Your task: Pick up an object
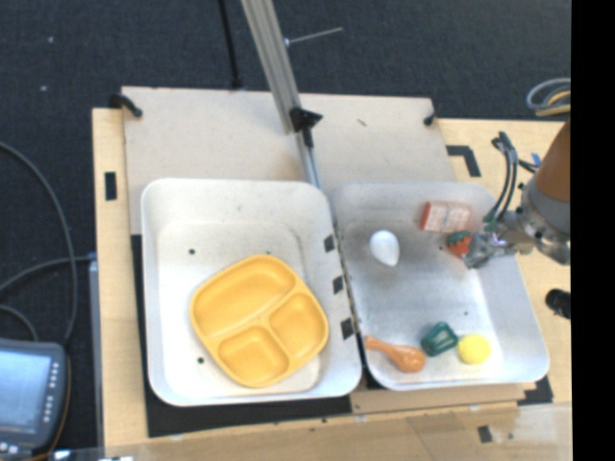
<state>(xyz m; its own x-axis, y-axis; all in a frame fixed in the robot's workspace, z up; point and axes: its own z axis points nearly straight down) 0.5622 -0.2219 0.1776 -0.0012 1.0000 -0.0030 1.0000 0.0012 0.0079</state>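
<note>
My gripper point(478, 250) reaches in from the right and hangs low over the right bin point(504, 353), near its right wall. A small red-orange object point(457, 243) lies just at the gripper's left tip; whether they touch is unclear. Just above it lies a pinkish-brown box point(443, 217). A white egg-shaped object point(384, 248) sits in the bin's upper left part. Along the front of the bin lie an orange spoon-like piece point(397, 353), a dark green object point(439, 338) and a yellow ball point(473, 350).
The left bin point(173, 219) holds a yellow divided plate point(258, 320). A slanted metal post point(274, 56) rises behind the two bins. The grey arm with its cables point(538, 200) stands over the right bin's right edge.
</note>
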